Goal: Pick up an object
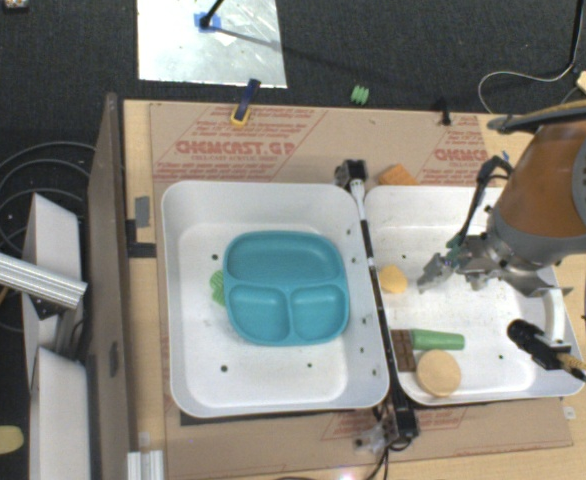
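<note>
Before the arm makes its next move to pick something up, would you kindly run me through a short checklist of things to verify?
1. Gripper over the right bin: ok.
2. Nothing visibly held: ok.
3. Nearest target, the small yellow piece, unobstructed: ok.
4. Green cylinder touches the tan disc; crowded grasp: not ok.
5. Finger opening: cannot tell.
6. Teal tray lies in the left bin, away from the arm: ok.

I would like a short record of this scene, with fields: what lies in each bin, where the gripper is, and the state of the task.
left bin: teal divided tray, a green item at its left edge
right bin: pale yellow piece, green cylinder, tan round disc, brown block
gripper: over the right bin, near the pale yellow piece
task state: no object seen held
</note>
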`<state>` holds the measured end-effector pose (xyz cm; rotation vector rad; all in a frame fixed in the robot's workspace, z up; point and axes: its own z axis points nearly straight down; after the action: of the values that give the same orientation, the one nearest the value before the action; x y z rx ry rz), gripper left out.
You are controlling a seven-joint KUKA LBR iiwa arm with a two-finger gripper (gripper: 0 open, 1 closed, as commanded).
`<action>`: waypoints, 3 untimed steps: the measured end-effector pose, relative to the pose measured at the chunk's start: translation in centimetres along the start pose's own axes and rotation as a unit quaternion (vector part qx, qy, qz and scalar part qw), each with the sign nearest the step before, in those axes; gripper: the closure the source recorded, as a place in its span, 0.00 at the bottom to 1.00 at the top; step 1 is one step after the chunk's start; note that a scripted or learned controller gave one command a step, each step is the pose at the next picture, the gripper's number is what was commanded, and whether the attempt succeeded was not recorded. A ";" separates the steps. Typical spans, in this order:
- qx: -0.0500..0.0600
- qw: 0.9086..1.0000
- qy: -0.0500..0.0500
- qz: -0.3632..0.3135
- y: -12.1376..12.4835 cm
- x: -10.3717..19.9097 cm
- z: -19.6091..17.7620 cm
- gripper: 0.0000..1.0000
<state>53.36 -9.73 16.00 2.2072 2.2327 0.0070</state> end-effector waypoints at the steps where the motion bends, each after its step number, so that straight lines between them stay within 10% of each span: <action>1: -0.003 1.000 -0.001 0.007 -4.5 0.8 7.5 0.00; 2: -0.003 1.000 -0.005 0.007 2.8 -8.4 5.6 0.00; 3: 0.000 1.000 0.000 0.001 -1.8 -1.0 -2.1 0.00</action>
<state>51.61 -10.77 18.09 2.2099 2.2299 0.0089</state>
